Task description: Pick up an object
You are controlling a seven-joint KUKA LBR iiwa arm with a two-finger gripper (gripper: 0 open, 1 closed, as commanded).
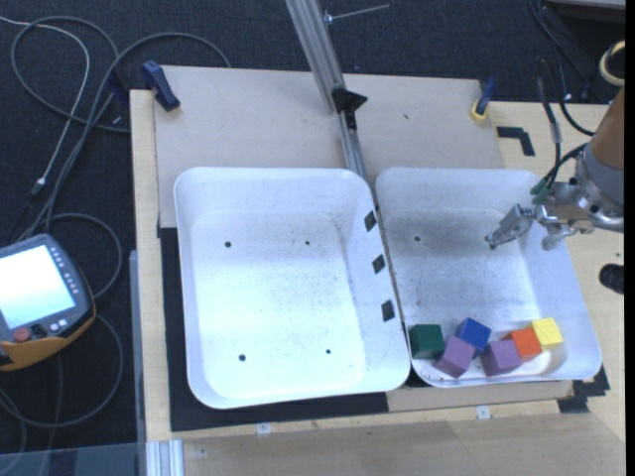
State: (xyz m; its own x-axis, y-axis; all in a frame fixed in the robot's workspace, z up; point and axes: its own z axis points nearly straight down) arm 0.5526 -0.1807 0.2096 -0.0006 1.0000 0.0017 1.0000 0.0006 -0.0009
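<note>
Camera view, fixed above, slanted down on two shallow white bins side by side on a tan bench. Arm [607,157] entering from the right edge, grey, wrist bent so that the gripper [506,228] points leftward and slightly down over the right bin [451,191]. Fingers [513,223] metallic, angled toward the bin's middle, tips close together with nothing visible between them; no object held. Hovering above the upper half of the right bin floor, well apart from the blocks. Task objects clustered along the near rim of the right bin: green cube [428,340] furthest left, purple cube [457,355] just beside it, blue cube [474,332] touching or nearly touching the purple one from behind, second purple cube [500,357] next, orange cube [526,342] beside that, yellow cube [547,331] at the far right end. All six resting on the bin floor near the front wall, none lifted. Left bin [198,201] speckled with dark flecks. Aluminium pole [316,43] slanting down from the top to the gap between the bins. Blue clamp [159,84] at the bench's far left corner, yellow-and-blue clamp [483,102] at the far right. Pendant with a lit screen [40,291] on the dark floor at left, cables looping around it.
</note>
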